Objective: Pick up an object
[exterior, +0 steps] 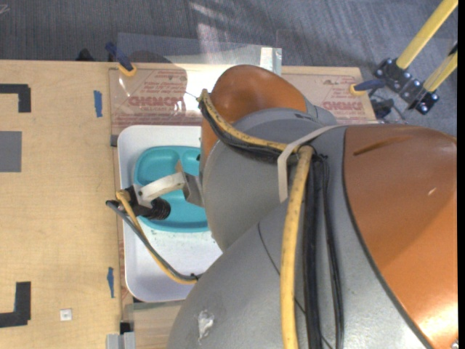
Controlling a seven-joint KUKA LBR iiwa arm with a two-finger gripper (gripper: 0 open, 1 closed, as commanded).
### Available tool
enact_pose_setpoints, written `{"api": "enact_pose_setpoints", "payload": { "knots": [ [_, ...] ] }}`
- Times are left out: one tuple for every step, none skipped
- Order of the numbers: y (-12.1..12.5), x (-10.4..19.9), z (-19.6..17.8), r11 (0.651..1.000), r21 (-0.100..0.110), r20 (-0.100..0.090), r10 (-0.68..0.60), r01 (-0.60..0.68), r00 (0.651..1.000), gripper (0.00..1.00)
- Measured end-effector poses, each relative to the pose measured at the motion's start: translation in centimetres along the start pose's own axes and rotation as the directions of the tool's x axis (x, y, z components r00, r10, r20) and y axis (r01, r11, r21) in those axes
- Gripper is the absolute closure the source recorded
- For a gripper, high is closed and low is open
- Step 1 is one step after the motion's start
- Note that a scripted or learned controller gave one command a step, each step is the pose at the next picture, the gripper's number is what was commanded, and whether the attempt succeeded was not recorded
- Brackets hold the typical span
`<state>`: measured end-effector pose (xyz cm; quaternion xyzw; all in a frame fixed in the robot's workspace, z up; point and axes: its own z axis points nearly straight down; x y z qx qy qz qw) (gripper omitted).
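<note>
**Teal dish in the white bin, arm close over it**

Teal plastic, seemingly a shallow dish point(161, 167), sits in the far half of a white bin point(149, 271), close to the bin's left wall. The grey arm point(247, 195) reaches in from the right. It covers the dish's right side and the rest of the bin on that side. An orange band point(251, 93) on the arm bulges over the bin's far edge, and a larger orange shell point(407, 224) sits at the near right. The jaws are hidden beneath the wrist, so I cannot tell whether they are released, clenched or grasping anything. The pale wooden counter point(58, 195) spreads to the left, marked with black corner brackets point(18, 97) and short strips of blue tape point(98, 104). Grey carpet point(218, 6) lies beyond the counter's far edge.
</note>
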<state>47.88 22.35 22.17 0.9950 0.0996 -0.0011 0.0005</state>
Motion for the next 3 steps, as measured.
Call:
{"api": "enact_pose_setpoints", "payload": {
  "knots": [
    [0.3,1.6,-18.2,1.000,0.004,-0.011,0.000,0.000,1.000,1.00],
    [3.8,-0.5,-2.2,0.989,-0.002,0.008,-0.145,0.145,0.989,1.00],
    [0.5,3.5,-15.1,0.984,0.001,-0.009,-0.176,0.176,0.984,1.00]
  ]
}}
